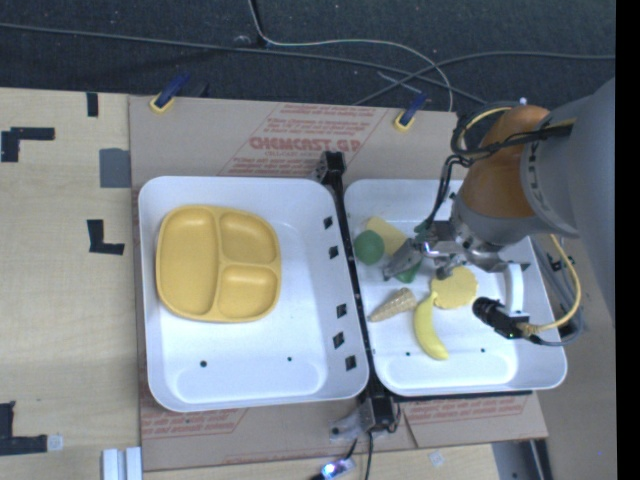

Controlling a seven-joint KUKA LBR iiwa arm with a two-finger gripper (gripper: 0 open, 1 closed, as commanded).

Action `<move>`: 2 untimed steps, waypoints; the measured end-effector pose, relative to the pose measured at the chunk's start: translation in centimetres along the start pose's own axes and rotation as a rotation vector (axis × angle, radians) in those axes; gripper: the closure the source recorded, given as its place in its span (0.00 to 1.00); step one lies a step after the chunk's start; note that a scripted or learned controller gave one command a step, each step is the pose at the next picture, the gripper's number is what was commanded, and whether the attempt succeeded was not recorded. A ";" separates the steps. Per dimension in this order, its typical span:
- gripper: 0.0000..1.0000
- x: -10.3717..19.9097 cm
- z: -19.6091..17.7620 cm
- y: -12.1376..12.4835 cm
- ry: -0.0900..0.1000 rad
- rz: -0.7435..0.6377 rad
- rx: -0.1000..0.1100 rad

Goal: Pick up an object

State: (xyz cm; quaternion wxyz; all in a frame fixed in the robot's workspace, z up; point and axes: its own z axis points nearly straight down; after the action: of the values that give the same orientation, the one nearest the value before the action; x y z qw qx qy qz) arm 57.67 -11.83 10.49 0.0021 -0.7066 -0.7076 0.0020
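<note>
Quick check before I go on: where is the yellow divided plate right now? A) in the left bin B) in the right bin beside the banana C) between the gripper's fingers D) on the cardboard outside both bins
A: the yellow divided plate lies flat in the left bin, while the banana is in the right bin.

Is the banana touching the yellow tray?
Apart. The camera view shows the banana in the right bin and the tray in the left bin.

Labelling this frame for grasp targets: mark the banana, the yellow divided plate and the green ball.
banana (430, 333): camera view, middle of its curved body.
yellow divided plate (217, 263): camera view, on the ridge where its compartments meet.
green ball (369, 246): camera view, centre of its visible top.
</note>
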 end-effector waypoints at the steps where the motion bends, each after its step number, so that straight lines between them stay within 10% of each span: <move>1: 1.00 0.0 -1.2 0.1 0.000 -0.002 -0.002; 2: 1.00 -0.1 -7.6 0.2 -0.001 0.001 -0.010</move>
State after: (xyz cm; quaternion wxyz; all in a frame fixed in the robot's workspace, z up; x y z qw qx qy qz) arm 57.88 -11.95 18.07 -0.0019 -0.7068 -0.7074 -0.0013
